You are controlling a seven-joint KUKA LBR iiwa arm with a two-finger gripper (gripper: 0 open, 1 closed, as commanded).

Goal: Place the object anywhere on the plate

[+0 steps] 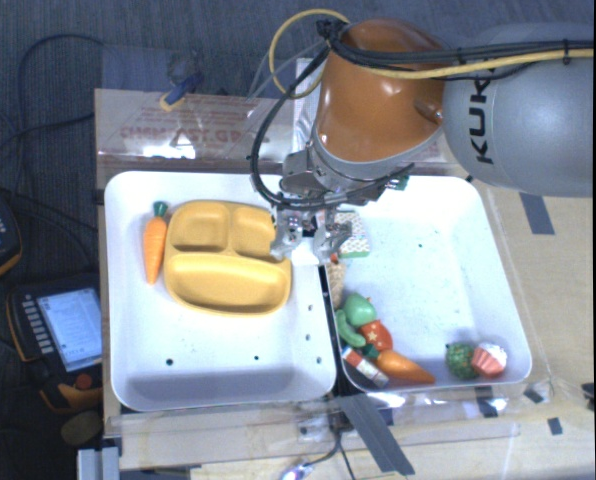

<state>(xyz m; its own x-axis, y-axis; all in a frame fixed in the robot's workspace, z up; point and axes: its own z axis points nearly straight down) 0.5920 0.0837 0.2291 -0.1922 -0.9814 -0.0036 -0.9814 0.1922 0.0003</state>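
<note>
A yellow divided plate (223,258) lies in the left bin (198,373). My gripper (306,238) hangs under the orange wrist, just off the plate's right edge and above the wall between the two bins. A small white-and-green speckled object (354,238) sits right beside the gripper on its right, at the near-left corner of the right bin (448,268). Whether the gripper touches it is unclear. An orange toy carrot (155,248) lies along the plate's left side.
At the right bin's front are a green toy vegetable (356,311), a red piece (377,335), an orange piece (404,369) and a strawberry-like toy (476,360). The arm's big body covers the back of both bins. Cables loop above.
</note>
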